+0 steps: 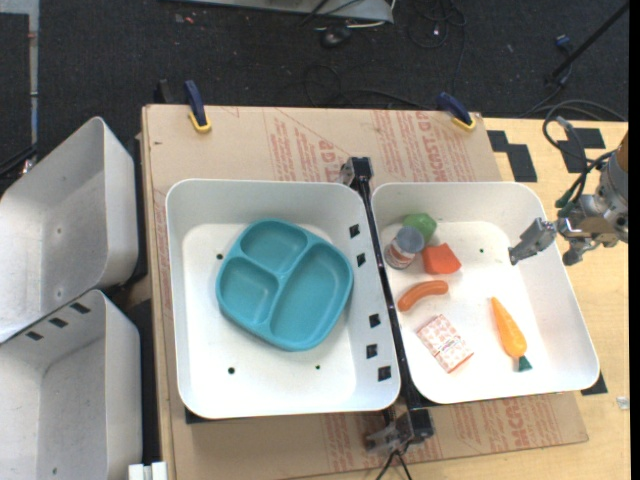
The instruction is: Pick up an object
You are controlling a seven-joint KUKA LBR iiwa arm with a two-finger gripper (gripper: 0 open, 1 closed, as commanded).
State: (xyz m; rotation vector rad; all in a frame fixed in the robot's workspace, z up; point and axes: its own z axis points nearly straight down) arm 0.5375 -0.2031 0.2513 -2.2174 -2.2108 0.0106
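Note:
The right bin (560, 293) holds several small items: a green piece (421, 225), a small can (404, 249), an orange-red block (441, 260), a sausage (423, 294), a pink-and-white packet (444, 342) and a toy carrot (509, 331). My gripper (552, 247) hangs over the bin's right wall, to the right of all of them. It is open, with nothing between its fingers. The carrot lies below and left of it, roughly a finger's length away.
The left bin (190, 268) holds a teal divided plate (285, 283). A black divider with clamps (375, 298) runs between the bins. Two more white bins (60, 228) stand off the bench at the left. Cables trail near the arm at the right.

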